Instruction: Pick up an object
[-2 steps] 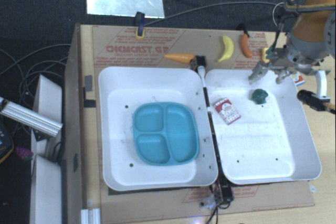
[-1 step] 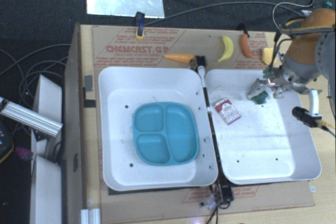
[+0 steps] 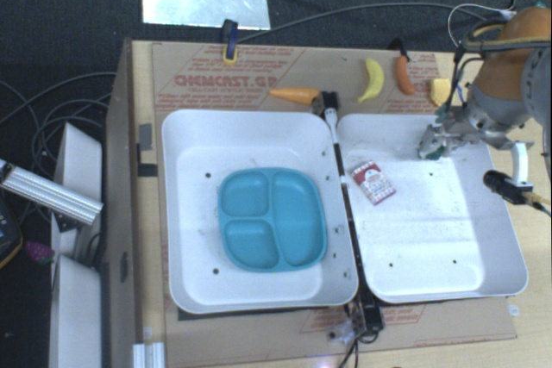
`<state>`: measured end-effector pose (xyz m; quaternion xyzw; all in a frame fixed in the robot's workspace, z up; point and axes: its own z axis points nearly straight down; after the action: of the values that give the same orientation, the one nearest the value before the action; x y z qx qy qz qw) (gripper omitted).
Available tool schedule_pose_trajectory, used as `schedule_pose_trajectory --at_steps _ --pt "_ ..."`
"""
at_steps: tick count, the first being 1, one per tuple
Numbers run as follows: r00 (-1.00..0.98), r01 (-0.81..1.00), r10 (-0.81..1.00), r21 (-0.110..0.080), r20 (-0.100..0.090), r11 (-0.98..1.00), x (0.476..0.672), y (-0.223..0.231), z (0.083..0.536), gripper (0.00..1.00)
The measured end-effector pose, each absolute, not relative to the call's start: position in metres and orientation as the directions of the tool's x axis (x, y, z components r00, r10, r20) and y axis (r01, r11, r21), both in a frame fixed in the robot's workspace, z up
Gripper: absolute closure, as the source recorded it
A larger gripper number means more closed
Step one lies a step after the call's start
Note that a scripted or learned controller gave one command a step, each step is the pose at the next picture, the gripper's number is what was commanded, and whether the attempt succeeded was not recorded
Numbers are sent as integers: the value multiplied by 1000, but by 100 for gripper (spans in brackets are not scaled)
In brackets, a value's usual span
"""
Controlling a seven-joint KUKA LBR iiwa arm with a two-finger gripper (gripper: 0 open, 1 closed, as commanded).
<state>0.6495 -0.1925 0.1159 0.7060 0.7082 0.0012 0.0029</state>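
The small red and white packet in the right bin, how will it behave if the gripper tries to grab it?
The small red and white packet lies flat on the right white bin, so it probably offers little edge to pinch. It looks thin and light, so it would likely slide when pushed rather than roll. Its stiffness is hard to judge.

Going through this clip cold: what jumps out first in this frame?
The blue divided plate sits in the middle of the left bin and draws the eye first. In the right bin, a small red and white packet lies near the left wall, while the gripper hangs over that bin's far edge. Behind the bins, a yellow banana and an orange carrot lie on the cardboard.
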Motion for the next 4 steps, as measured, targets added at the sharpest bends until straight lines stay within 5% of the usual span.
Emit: schedule_pose_trajectory --at_steps 1,2,3,4 --pt "3 998 1000 -56 0 -3 657 -142 81 100" --pt "-1 1000 1000 3 -2 1 607 -168 142 100" --pt "-4 1000 1000 1 1 4 601 -112 148 100" --pt "0 1000 1000 2 -2 0 591 -167 164 100"
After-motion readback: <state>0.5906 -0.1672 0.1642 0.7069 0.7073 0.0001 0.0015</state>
